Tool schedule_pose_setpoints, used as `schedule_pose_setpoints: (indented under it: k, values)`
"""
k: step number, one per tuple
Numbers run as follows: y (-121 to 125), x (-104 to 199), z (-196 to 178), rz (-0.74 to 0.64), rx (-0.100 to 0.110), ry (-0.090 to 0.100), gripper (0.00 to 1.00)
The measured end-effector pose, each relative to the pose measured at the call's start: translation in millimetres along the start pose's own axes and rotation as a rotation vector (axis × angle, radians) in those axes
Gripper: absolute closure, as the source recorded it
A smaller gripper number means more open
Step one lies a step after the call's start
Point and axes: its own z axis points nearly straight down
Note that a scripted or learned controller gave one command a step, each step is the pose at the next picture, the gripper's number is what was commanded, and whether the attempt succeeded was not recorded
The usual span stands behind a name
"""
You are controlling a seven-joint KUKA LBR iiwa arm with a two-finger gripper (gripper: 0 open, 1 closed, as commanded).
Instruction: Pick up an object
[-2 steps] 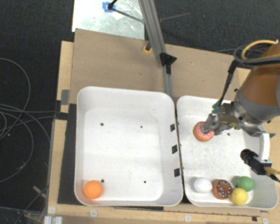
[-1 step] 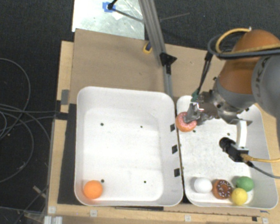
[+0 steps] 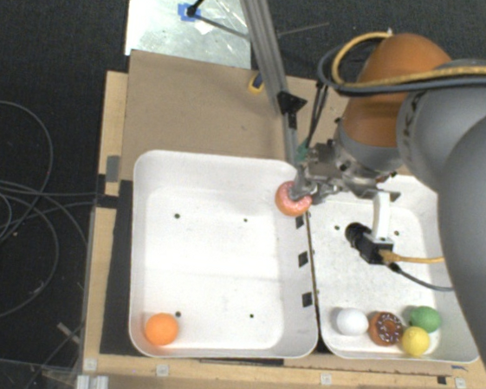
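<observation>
one pink donut (image 3: 293,201) sits clamped in the gripper (image 3: 298,194), above the bins' divide.

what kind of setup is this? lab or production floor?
Looks like a robotics lab test bench: two shallow white bins holding toy-like items such as an orange ball, loose cables on dark floor, and a tripod leg.

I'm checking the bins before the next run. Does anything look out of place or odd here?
Only the pink frosted doughnut: it sits below the gripper, over the left white bin's right rim rather than on a bin floor. Whether it is gripped is unclear.
</observation>
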Motion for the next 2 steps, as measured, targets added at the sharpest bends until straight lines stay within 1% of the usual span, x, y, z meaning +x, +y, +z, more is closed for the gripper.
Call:
schedule_pose_setpoints:
  k: [1,2]
  values:
    - [15.2,42.4,-18.1,0.000,-0.002,0.000,1.00]
    - [14.4,39.2,-17.1,0.003,0.002,-0.003,0.00]
